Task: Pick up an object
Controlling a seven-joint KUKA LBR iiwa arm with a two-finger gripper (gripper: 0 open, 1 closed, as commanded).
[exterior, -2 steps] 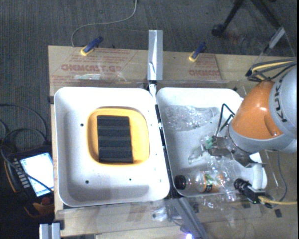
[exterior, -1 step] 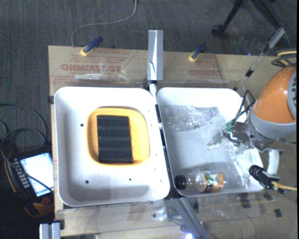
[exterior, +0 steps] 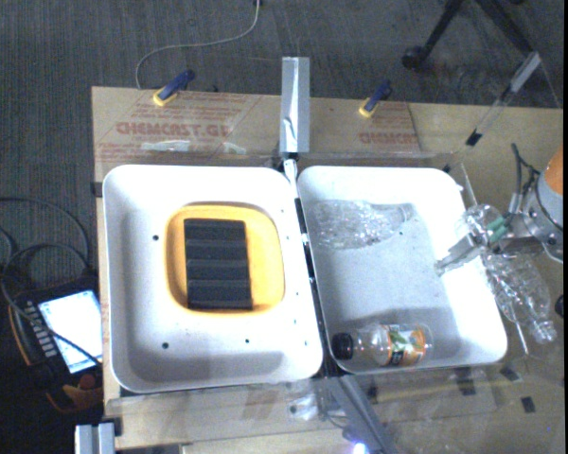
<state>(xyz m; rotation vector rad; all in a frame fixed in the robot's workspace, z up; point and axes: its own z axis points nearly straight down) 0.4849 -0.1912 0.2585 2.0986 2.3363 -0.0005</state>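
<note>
— Grey metal and clear plastic, all tangled together at the right rim: is that the gripper [exterior: 480,237]?

— Yes. It sits over the right edge of the right bin [exterior: 412,183], with one pale finger [exterior: 452,257] slanting down and left toward the bin floor. Whether the fingers are spread or closed I cannot tell; the glare and the transparent stuff around them blur the outline. I see nothing clearly held between them.

— What is the transparent stuff?

— A crumpled clear bottle [exterior: 521,296] lies just outside the bin's right wall, below the gripper, close beside it. I cannot tell whether they touch.

— And inside that bin?

— Two things. A second clear bottle [exterior: 360,223], squashed, lies on its side in the upper left part, near the wall shared with the other bin. A drink bottle [exterior: 383,344] with an orange label and a dark cap lies on its side along the near wall, cap pointing left. Both are well apart from the gripper.

— The other bin?

— The left bin [exterior: 133,282] holds a yellow tray [exterior: 178,263] near its middle, and a black ridged block [exterior: 217,264] rests inside that tray.

— Anything beyond the bins?

— A brown board [exterior: 114,135] behind them, with two yellow and blue clamps [exterior: 173,86] on its far edge, and an upright metal post [exterior: 294,102] between the bins.
</note>
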